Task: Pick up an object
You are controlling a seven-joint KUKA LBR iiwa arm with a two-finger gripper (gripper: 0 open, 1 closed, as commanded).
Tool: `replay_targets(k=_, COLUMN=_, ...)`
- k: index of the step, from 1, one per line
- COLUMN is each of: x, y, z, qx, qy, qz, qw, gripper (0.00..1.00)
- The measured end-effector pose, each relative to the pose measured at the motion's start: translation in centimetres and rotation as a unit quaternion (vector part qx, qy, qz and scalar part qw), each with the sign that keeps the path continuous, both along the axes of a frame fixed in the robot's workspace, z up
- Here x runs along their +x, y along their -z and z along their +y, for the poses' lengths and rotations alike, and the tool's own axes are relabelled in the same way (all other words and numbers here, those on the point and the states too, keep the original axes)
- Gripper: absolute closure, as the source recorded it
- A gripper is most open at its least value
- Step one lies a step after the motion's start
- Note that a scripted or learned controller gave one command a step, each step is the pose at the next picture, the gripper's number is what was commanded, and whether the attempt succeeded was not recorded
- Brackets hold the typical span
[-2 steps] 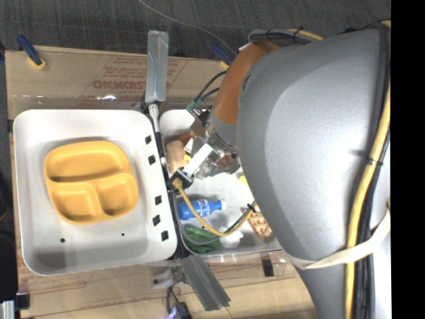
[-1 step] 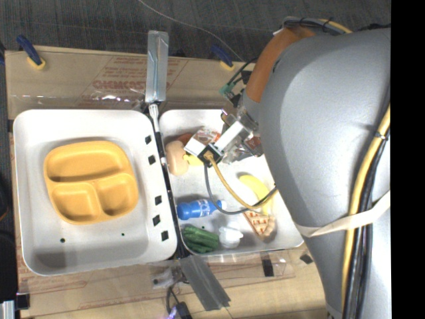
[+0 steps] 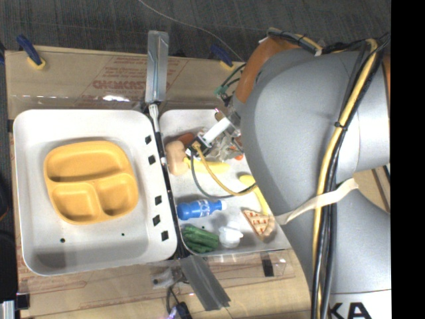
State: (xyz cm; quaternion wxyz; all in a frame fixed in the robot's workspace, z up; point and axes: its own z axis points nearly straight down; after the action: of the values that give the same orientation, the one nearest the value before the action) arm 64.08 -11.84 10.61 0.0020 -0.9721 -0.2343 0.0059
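The right bin point(image 3: 199, 118) holds several objects: a tan bread-like piece point(image 3: 175, 157) by its left wall, a blue bottle point(image 3: 198, 209) lying on its side, a green vegetable point(image 3: 199, 238), a white crumpled piece point(image 3: 230, 236), a waffle-patterned slice point(image 3: 259, 224) and a yellow item point(image 3: 246, 179) partly under the arm. My gripper point(image 3: 214, 141) reaches down into the upper part of this bin, just right of the tan piece, near a brown object point(image 3: 188, 140). The bulky grey arm point(image 3: 305, 138) hides the bin's right half.
The left bin point(image 3: 26, 178) carries a yellow compartment tray point(image 3: 89, 180). A yellow cable point(image 3: 216, 178) loops below the gripper. A metal divider bar point(image 3: 157, 65) stands between the bins at the back. Blue clamps point(image 3: 30, 50) hold the cardboard base.
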Motion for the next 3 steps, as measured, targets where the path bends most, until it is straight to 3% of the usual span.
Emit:
replay_targets(k=1, x=-1.2, y=-3.1, z=2.9, qx=0.0001, qy=0.132, qz=-0.003, qw=0.9913, gripper=1.00)
replay_targets(k=2, x=0.3, y=1.7, z=-1.3, qx=-0.0010, qy=0.134, qz=-0.002, qw=0.9910, gripper=1.00)
replay_targets(k=3, x=-3.1, y=-4.0, z=1.5, qx=0.0007, qy=0.128, qz=-0.005, qw=0.9918, gripper=1.00)
